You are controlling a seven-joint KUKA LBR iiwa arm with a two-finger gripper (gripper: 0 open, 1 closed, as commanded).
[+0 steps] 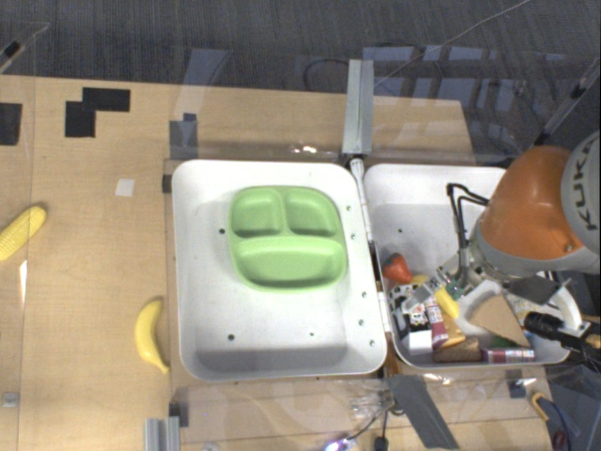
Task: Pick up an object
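Worth settling the tool (457, 285) squarely over one piece of the clutter (451, 327) in the right bin (413, 205) (near corner, by the red piece (398, 270)), then closing and lifting straight; grip state impossible to tell here.

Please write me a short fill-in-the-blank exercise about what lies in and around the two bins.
1. The green divided tray lies in the ____ bin.
2. On the bench outside the bins, the banana is coloured ____.
3. The small cluttered items sit in the right bin's ____ corner, under the arm.

Missing words: left; yellow; near
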